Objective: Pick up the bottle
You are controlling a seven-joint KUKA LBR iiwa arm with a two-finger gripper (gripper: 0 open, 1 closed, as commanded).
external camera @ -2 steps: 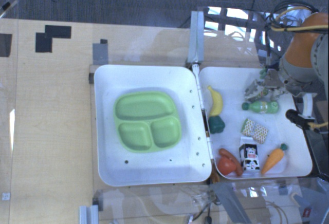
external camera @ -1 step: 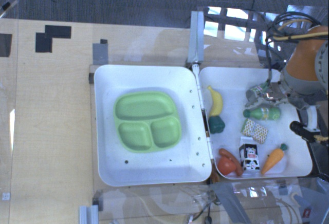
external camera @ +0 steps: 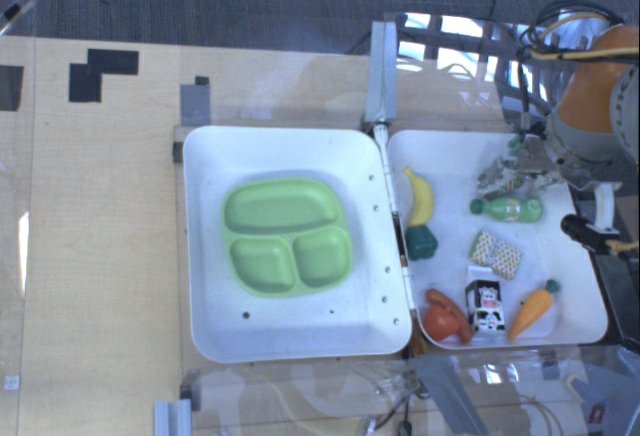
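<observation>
From my remote station I count two white bins on the bench, side by side. The left bin [external camera: 200, 254] carries one thing, a green divided tray [external camera: 288, 235] with three compartments, sitting near its middle with bare white floor all around it. The right bin [external camera: 590, 324] carries seven things: one green bottle [external camera: 508, 210], one banana [external camera: 419, 196], one dark green block [external camera: 421, 243], one patterned packet [external camera: 496, 254], one small black-and-white carton [external camera: 484, 304], one carrot [external camera: 533, 311] and one red toy [external camera: 445, 316].

The bottle lies on its side in the upper half of the right bin, cap end pointing toward the banana, well apart from the bin's walls. Open floor separates it from the banana on one side and from the packet below it. The carrot, carton and red toy crowd the lower edge of the bin; the red toy lies close against the lower left corner, and the banana and block sit near the wall shared with the left bin.

The gripper [external camera: 520, 174] hangs just above the bottle at the upper right of the bin, with the grey arm [external camera: 597, 99] and its orange band behind it. I cannot tell how far it is open, and I cannot tell whether it touches the bottle.
</observation>
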